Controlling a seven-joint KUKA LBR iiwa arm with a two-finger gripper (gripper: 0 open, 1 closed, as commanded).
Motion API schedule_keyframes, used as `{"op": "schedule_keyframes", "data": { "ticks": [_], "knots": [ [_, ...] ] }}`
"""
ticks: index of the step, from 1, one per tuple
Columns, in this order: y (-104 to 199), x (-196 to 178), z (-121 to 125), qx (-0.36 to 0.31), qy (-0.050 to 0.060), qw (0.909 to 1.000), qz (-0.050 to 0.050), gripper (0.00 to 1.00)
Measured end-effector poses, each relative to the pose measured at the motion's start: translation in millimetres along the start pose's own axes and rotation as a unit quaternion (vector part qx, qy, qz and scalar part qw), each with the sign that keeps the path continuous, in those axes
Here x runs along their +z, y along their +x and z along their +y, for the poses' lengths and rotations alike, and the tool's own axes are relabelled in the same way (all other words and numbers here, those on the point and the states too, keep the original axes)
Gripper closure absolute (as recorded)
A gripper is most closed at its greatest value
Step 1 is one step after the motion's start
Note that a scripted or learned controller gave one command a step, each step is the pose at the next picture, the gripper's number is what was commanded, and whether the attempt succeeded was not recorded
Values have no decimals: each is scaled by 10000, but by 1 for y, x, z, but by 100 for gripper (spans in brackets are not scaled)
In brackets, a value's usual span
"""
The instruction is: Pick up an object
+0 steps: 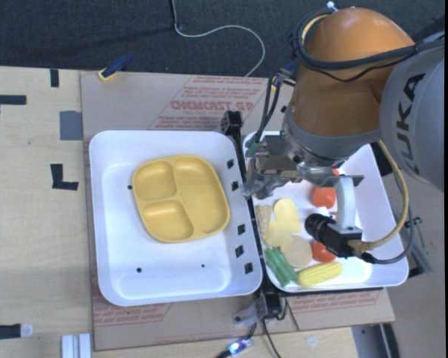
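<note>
My gripper (271,171) hangs over the left part of the right bin (384,200), under the big orange wrist band and grey arm. Just below it lie a pale yellow piece (286,216) and a beige textured piece (264,218). Toward the bin's front edge lie a green vegetable (279,266) and a yellow corn cob (319,275). An orange-red item (323,197) rests to the gripper's right, and a small red one (322,253) lies near the corn. The arm hides the back of this bin.
The left bin (116,222) holds a yellow divided plate (181,198) near its middle. A black fitting with a cable (330,233) and a white bracket (346,203) hang over the right bin. A cable runs across the dark floor behind the bench.
</note>
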State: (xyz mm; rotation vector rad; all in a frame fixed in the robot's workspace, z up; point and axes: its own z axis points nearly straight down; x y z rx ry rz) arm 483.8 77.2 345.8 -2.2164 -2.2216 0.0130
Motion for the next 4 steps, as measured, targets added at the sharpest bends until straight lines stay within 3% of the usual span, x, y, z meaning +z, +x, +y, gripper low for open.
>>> {"op": "schedule_keyframes", "data": {
  "ticks": [1,2,3,4],
  "knots": [
    [-6,2,0,5,-3,10000,0,100],
    [28,-43,0,-22,-25,10000,9,100],
    [93,-11,-1,-28,12,10000,-2,100],
    [91,-19,0,-25,37,10000,-24,100]
  ]
}}
